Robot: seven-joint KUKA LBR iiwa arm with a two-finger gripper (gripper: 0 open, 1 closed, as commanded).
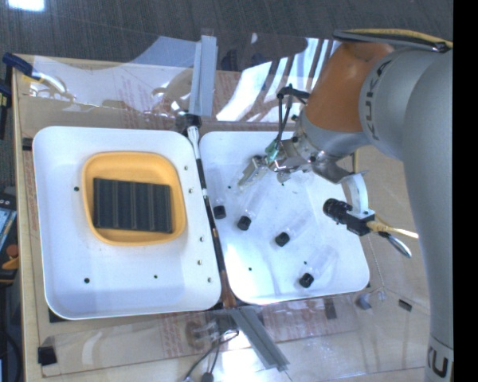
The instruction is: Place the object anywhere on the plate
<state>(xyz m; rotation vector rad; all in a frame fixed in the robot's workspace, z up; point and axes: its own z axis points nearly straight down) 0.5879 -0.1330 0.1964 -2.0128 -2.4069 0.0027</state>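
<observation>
The two bins (64,285) are plain white. In the left bin the plate (133,169) has a yellow rim around a dark grey middle marked with black ribs. In the right bin (342,281) lie clear items with small black caps (306,279). The arm (406,102) is grey with an orange band (338,94). The claw (275,161) is silvery metal with thin dark wires. The bench (95,344) is brownish, under glossy clear sheeting. The floor (103,6) far behind is dark grey with a fine weave.
</observation>
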